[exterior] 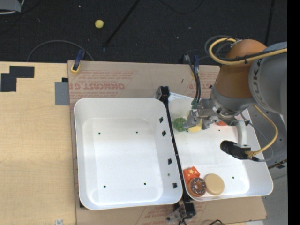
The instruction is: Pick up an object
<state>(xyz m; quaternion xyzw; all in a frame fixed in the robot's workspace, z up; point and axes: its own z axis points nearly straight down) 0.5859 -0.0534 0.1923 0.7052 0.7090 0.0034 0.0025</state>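
Down front, a donut (197, 186) is sitting. Farther back, the hand (198, 121) is reaching low by a green toy (179, 123); I cannot tell its grip. It should be closing slowly, then lifting straight.

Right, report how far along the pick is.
Nothing looks lifted yet. The gripper is low in the right white bin, beside a green leafy lump and a small yellow piece; any grasp is unclear. The orange block, chocolate-iced doughnut and tan round disc lie untouched at its front.
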